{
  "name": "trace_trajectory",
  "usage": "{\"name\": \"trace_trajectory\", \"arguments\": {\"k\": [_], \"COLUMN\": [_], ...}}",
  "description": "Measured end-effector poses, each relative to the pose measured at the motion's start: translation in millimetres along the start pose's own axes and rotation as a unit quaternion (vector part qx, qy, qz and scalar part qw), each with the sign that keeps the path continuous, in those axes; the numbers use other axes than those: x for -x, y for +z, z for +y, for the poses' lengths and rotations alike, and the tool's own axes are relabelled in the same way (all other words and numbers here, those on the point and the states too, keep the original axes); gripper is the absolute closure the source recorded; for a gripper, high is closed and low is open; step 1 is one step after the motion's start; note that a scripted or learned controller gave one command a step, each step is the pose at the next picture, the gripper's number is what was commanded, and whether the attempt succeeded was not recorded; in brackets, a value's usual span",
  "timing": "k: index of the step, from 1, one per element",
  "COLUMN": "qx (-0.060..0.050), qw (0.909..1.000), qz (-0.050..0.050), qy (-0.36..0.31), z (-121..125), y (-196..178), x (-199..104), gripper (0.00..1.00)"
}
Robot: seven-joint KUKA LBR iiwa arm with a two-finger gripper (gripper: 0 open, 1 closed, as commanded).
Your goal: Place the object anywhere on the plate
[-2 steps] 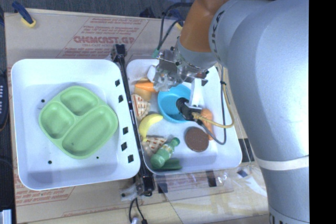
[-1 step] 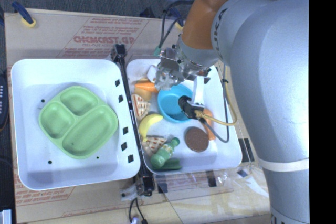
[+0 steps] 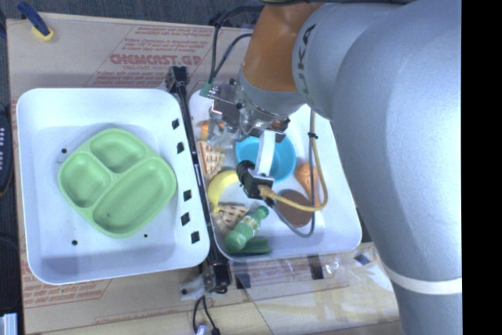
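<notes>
The arm's gripper hangs over the right bin, above toy food including a lemon; its jaws' state cannot be told. The green plate sits in the left bin.

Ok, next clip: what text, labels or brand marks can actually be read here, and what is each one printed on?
"CHEMCAST GP": red print on the brown protective sheet under the bins, above the left bin.
Smaller red lines around it on the same sheet: too blurred to read.
"KUKA": grey lettering running down the arm's orange band, partly readable.
Green plate: no markings visible.
</notes>
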State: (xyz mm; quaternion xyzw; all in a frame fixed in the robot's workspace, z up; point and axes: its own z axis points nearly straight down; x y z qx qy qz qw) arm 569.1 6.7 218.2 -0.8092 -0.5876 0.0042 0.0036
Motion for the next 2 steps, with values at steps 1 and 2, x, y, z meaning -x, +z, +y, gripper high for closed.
{"name": "trace_trajectory", "arguments": {"k": [1,2], "qx": [-0.001,0.0], "qw": [1.0,1.0], "qz": [-0.002,-0.002], "qy": [-0.006,-0.005], "z": [-42.7,-42.0], "y": [28.5,27.9], "x": [-42.2,-41.2], "gripper": [1.0,0.0]}}
